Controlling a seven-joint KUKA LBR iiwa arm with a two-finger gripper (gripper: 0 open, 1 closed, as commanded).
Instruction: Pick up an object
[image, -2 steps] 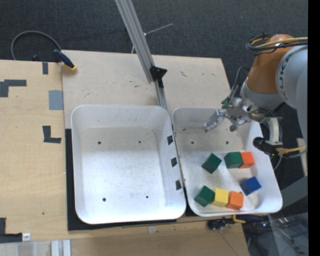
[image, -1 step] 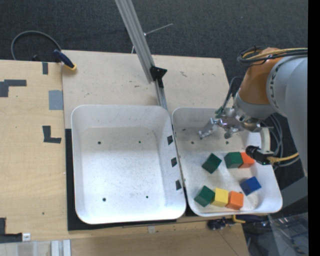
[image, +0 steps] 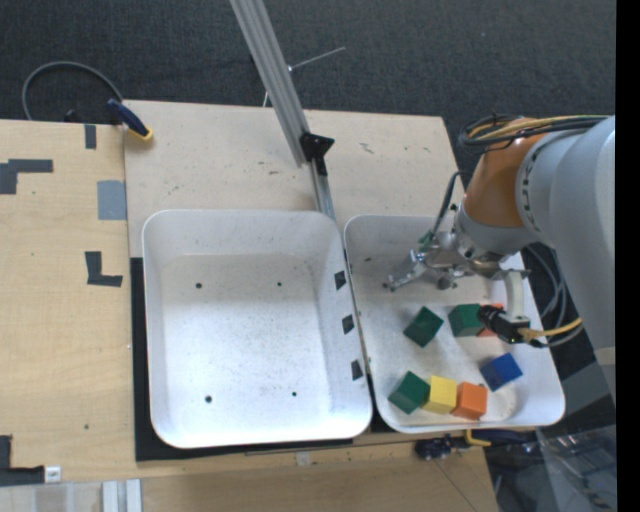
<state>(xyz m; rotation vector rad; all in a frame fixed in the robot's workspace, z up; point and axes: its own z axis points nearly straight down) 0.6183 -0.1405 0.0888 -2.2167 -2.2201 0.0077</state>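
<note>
While the arm leans in over the right bin (image: 375, 250), its gripper (image: 420, 268) hangs above that bin's bare upper floor, grasping nothing that I can see, fingers apparently spread. Nearest below it lies a dark green block (image: 423, 326); lower down, green, yellow and orange blocks (image: 440, 395) huddle against the bin's front wall, awkward to reach.

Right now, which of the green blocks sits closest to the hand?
The dark green block lying alone in the middle of the right bin, just below the hand; the other greens lie farther off.
</note>
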